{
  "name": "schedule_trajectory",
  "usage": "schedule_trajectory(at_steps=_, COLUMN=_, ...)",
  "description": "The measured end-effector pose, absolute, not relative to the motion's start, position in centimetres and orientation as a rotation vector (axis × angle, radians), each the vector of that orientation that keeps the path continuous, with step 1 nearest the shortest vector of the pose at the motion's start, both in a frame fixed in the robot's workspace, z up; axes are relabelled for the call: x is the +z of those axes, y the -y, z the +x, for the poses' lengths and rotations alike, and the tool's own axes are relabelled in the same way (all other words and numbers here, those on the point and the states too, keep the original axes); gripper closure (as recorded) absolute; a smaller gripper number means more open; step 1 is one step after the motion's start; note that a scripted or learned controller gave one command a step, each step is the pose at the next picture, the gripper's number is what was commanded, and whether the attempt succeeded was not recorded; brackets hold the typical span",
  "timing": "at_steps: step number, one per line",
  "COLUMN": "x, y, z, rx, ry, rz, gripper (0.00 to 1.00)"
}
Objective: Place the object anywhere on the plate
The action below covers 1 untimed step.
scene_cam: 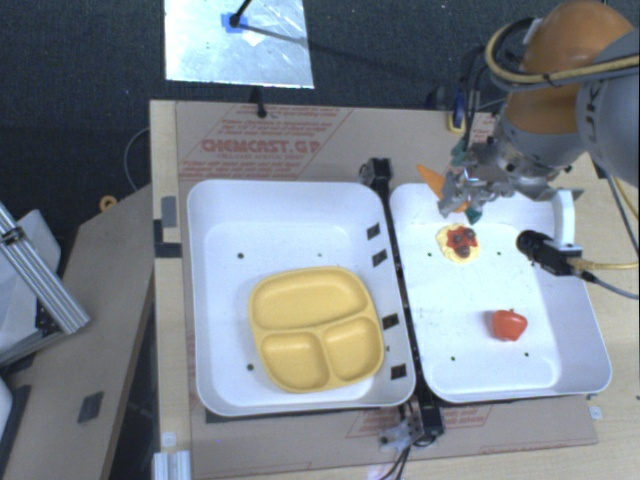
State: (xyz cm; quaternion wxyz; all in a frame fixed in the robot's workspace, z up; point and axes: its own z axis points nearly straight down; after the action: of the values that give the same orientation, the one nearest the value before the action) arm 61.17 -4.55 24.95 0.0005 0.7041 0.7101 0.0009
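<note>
Across the bench (300,133), two shallow white bins side by side, touching along their inner walls. In the left bin (215,298), towards its near edge, a yellow plate (300,298) with three compartments, lying flat and bare, probably parked there as a wide, easy target for the drop.

Reaching in from the right, over the far edge of the right bin (585,338): the arm (560,58), grey with its orange band high up, wrist bent downward and tool pointing at the bin floor. A pose suited to a straight descent, by the look of it.

At its end, the gripper (463,200), hanging low near the far-left corner of the right bin. Grip state impossible to tell from this angle; nothing visibly held.

Just on the near side of the gripper, flat on the bin floor: a small yellow-and-red disc (459,243), likely the object to be moved, given the closeness. Well apart, towards the near-right part of the same bin, a red toy fruit (508,324). Beside the gripper, at the far-left corner, an orange piece (431,178), partly hidden.

Transfer to the plate not yet done.
</note>
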Motion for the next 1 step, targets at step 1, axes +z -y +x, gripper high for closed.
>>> schedule_trajectory(at_steps=1, x=25.21, y=-1.36, z=60.96, rx=0.004, ry=-2.234, rz=2.209, gripper=1.00)
